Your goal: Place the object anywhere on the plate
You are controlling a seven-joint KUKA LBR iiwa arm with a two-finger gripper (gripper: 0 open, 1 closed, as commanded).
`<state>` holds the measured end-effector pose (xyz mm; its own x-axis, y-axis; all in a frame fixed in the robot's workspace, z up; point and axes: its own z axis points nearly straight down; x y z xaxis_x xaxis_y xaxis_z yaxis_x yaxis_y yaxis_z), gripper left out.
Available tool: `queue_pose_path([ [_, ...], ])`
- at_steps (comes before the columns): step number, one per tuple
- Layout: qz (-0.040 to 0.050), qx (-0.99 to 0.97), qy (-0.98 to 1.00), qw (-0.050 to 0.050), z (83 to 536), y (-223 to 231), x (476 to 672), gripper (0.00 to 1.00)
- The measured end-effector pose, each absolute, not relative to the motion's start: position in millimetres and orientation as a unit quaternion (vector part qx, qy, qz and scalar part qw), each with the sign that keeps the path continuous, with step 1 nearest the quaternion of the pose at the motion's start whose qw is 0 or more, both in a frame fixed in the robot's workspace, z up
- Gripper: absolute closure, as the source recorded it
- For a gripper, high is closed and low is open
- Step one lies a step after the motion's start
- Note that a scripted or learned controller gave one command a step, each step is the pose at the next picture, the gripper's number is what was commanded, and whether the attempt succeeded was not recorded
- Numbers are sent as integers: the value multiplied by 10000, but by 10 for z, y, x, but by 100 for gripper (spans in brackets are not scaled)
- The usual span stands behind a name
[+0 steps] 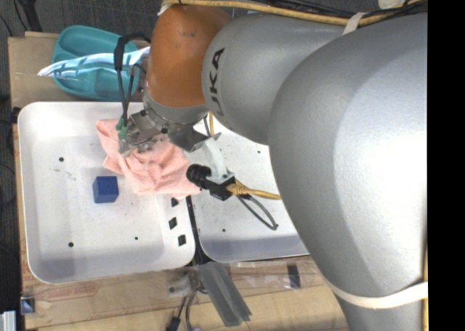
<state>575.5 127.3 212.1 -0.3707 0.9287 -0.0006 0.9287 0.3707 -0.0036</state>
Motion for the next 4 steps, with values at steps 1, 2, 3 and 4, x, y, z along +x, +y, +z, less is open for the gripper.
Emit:
queue_pose_path([
  [1,26,-6619,-7496,12,1421,1780,5943,100],
  [2,26,-6717,-7408,14,1900,1548,5572,100],
  [3,17,-6269,-7791,11,2067,1334,4854,100],
  [4,20,-6564,-7544,7,1831,1180,5522,100],
])
